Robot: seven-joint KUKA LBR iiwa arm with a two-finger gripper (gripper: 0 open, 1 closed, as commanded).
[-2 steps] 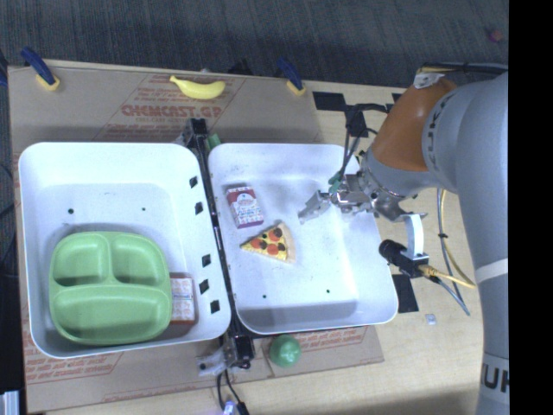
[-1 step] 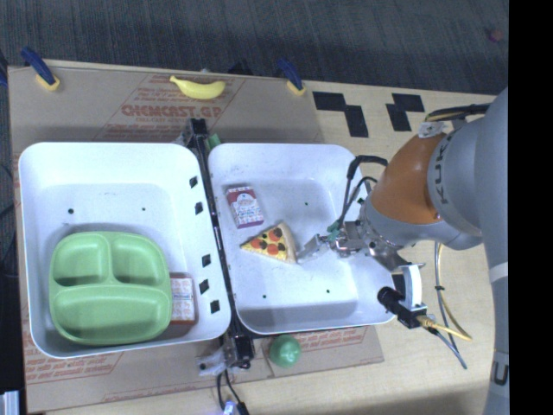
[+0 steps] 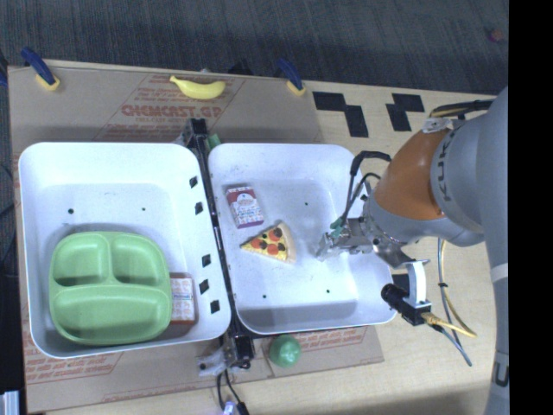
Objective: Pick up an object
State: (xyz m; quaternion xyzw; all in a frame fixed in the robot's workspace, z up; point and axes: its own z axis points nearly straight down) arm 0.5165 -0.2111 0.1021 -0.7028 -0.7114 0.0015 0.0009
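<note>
In the right bin [image 3: 285, 311] lie a toy pizza slice [image 3: 269, 244] near the middle and a small red packet [image 3: 244, 206] just above it. My gripper [image 3: 329, 241] hangs low over the right half of this bin, to the right of the pizza slice and apart from it. Nothing shows between its fingers. The grey arm with its orange band [image 3: 410, 184] reaches in from the right over the bin's rim.
The left bin [image 3: 34, 197] holds a green divided tray [image 3: 110, 287] with a small brown-red box [image 3: 181, 297] beside it. A yellow banana [image 3: 198, 86] lies on the cardboard behind the bins. A green ball [image 3: 284, 350] sits in front of the right bin.
</note>
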